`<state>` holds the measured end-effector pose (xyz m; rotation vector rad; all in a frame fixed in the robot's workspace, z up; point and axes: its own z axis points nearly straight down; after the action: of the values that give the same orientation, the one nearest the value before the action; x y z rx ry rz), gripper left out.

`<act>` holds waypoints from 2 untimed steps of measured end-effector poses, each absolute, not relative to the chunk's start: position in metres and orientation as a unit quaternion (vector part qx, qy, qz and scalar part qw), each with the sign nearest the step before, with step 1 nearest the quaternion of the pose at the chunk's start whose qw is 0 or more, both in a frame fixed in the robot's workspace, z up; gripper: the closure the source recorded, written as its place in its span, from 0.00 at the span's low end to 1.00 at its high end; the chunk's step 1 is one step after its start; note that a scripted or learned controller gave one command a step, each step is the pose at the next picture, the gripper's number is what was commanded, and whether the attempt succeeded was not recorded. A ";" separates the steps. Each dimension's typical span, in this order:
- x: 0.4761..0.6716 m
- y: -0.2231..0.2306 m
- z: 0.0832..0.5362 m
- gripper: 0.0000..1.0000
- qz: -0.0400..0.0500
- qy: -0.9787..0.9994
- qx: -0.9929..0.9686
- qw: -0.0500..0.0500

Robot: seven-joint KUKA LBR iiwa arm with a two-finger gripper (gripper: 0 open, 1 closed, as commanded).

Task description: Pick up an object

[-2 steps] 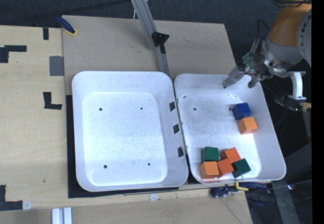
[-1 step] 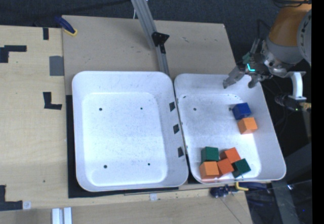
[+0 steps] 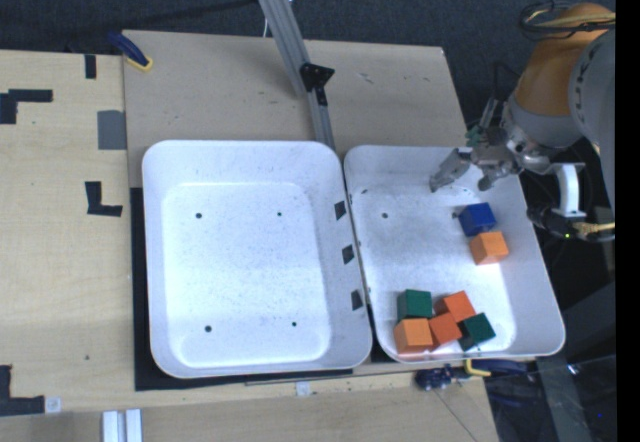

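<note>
Wooden tabletop [image 3: 60, 230], two bins: your claw [image 3: 462, 168] hangs spread and holding nothing, blue block [image 3: 477, 218] just below it; no pickup yet.

The pale wooden tabletop [image 3: 220, 80] bears two shallow white bins touching side by side, the left bin [image 3: 245, 255] and the right bin [image 3: 400, 220], on a dark mat [image 3: 140, 330]. Black tape marks [image 3: 95, 195] dot its left part.
</note>
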<state>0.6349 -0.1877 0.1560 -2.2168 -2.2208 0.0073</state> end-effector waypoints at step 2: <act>0.626 -0.190 0.091 0.00 0.002 -0.708 -0.706 0.001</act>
<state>0.6260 -0.1903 0.0905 -2.2172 -2.2231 0.0058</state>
